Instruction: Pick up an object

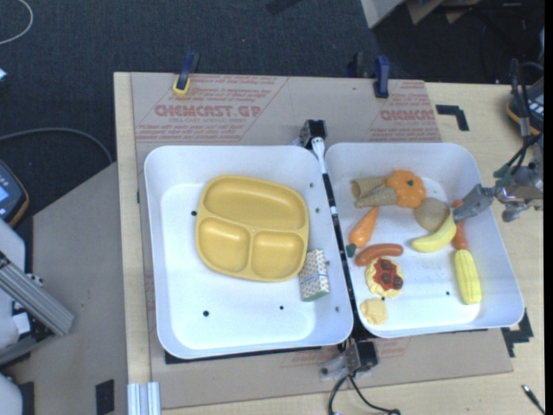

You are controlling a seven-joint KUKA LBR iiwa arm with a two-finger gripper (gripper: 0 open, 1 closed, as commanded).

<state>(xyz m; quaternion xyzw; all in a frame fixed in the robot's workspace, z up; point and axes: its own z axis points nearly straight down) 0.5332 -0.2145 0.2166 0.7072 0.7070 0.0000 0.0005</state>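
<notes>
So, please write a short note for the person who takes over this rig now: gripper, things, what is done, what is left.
Gripper: at the right bin's right side, low beside the banana; whether its fingers are open or shut cannot be told, and nothing shows between them.
Right bin: banana, corn, carrot, sausage, orange, cone, small pizza.
Left bin: yellow plate, small box beside it.
Done: nothing lifted yet.
Left: grasp one thing and raise it.
</notes>
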